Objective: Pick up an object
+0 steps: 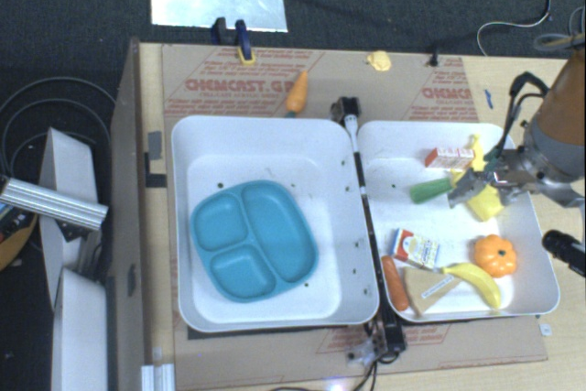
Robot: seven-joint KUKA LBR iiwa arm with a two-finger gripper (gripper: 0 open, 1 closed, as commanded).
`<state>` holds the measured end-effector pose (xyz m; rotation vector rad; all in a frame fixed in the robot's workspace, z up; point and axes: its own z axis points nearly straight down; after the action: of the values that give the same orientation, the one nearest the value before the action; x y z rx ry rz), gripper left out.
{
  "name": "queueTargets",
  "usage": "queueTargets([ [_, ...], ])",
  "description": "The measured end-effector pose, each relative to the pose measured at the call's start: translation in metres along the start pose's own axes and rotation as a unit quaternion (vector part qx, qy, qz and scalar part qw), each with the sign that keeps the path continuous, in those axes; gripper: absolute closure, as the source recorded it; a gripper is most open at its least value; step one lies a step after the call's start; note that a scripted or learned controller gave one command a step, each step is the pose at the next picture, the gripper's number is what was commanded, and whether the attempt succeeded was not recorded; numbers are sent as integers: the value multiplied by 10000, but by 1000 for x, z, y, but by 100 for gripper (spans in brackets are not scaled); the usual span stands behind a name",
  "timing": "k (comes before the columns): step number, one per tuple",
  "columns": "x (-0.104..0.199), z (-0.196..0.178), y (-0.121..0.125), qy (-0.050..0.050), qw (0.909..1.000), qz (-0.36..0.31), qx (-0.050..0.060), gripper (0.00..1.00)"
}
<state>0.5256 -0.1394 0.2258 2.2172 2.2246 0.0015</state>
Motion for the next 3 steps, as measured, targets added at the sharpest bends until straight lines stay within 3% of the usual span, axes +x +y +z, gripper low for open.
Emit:
queueTargets([
  [1,-50,148,17,-7,10000,24,9,0],
  [2,13,127,80,-1,10000,-37,-31,0],
  [3,0,149,125,103,9985,97,523,0],
])
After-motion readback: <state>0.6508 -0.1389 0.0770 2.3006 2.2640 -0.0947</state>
